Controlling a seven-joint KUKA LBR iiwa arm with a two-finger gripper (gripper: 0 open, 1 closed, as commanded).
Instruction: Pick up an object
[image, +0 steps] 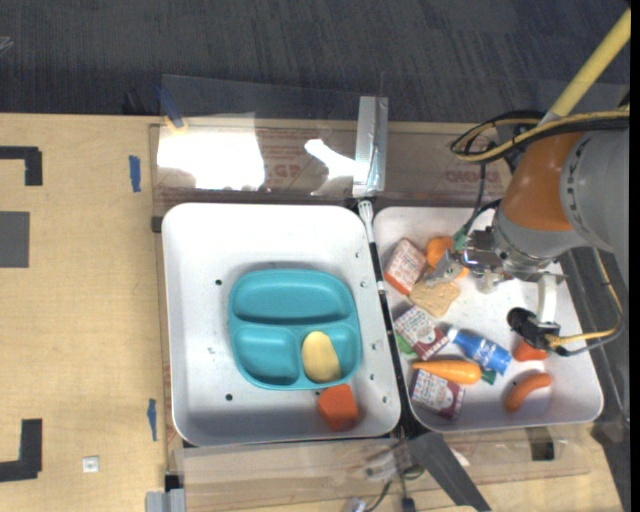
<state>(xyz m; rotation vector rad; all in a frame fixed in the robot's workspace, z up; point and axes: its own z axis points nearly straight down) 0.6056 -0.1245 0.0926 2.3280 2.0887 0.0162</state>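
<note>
Hovering: hand (462, 262) over cracker (436, 296) | carrot (452, 371) lying left-right

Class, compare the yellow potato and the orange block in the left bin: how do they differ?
The potato is pale yellow and rounded; the block is orange and boxy. The potato lies in the teal tray; the block sits on the bin floor outside it. Both are in the left bin.

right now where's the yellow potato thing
In the camera view, the yellow potato lies in the left bin, in the lower right compartment of the teal tray, just above the orange block.
</note>
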